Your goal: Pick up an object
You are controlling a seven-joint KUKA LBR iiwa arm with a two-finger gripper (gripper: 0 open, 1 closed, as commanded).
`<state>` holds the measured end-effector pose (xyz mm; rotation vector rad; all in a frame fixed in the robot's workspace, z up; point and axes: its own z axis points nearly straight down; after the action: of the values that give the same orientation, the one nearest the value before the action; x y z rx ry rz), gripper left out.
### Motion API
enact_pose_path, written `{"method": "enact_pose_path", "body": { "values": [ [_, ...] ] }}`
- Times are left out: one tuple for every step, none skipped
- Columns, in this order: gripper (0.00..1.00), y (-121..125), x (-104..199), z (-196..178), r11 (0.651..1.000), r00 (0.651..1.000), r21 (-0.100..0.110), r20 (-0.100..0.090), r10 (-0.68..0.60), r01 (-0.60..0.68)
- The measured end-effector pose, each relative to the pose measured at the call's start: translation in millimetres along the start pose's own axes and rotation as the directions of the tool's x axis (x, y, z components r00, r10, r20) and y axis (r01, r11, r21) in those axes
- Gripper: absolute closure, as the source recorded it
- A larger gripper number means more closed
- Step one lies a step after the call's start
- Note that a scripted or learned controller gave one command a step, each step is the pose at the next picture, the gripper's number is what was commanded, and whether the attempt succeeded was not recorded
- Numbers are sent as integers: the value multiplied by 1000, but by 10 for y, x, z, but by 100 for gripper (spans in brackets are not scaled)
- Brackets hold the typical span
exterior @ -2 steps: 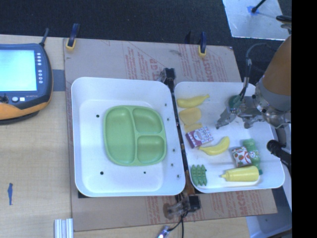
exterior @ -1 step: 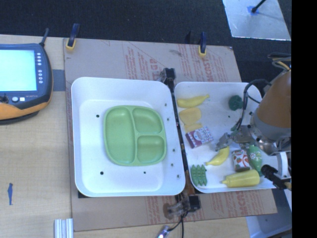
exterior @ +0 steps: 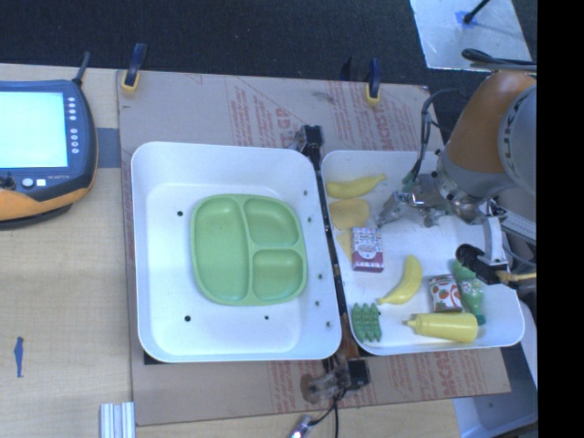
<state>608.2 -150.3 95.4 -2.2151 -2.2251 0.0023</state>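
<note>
My gripper (exterior: 415,210) hangs over the upper middle of the right bin (exterior: 511,336), open, with bare white floor between its fingers. Just left of it lie a yellow banana-shaped piece (exterior: 356,186) and a pale yellow piece (exterior: 349,213). Below them is a small red and white box (exterior: 367,249). A second banana (exterior: 404,281) lies in the bin's middle. A yellow bottle (exterior: 444,326), a red carton (exterior: 444,292) and a green item (exterior: 470,292) crowd the lower right corner. A green ridged piece (exterior: 365,321) sits at the lower left.
The left bin (exterior: 151,245) holds a green divided plate (exterior: 247,248). The arm's orange band (exterior: 479,126) rises at the right. A teach pendant (exterior: 41,144) rests on the bench at far left. Clamps (exterior: 372,78) hold the board's far edge.
</note>
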Motion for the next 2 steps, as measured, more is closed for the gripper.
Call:
{"method": "enact_pose_path", "body": {
  "values": [
    [0,-1328,130,45,1000,1000,3,-1,-1,1],
    [0,-1323,140,42,1000,1000,1,0,0,0]
  ]
}}
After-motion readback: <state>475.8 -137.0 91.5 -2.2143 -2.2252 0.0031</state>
